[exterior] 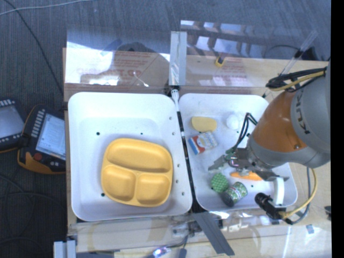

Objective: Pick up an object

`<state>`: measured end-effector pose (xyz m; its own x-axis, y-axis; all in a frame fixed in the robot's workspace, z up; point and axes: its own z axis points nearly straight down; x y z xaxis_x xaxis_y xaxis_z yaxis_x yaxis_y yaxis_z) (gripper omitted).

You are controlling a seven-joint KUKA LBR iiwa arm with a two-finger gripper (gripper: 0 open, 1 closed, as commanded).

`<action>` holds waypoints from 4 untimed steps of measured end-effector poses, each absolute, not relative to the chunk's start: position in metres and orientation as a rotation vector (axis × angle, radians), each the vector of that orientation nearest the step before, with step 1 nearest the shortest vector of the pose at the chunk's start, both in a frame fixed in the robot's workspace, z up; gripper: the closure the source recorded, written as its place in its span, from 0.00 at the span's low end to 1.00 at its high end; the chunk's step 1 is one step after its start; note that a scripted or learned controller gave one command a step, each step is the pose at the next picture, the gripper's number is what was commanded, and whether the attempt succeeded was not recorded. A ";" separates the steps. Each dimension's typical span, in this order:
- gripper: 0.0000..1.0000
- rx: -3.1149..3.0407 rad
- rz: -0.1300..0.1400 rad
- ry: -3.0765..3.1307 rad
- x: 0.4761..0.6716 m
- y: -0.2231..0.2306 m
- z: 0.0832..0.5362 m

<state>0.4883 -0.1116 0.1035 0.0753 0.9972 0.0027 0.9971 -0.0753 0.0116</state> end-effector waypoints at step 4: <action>0.00 2.549 -0.007 1.834 0.504 -0.081 0.214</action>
<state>0.5036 -0.0814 0.2136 0.3181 0.9480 -0.0045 0.9481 -0.3181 -0.0019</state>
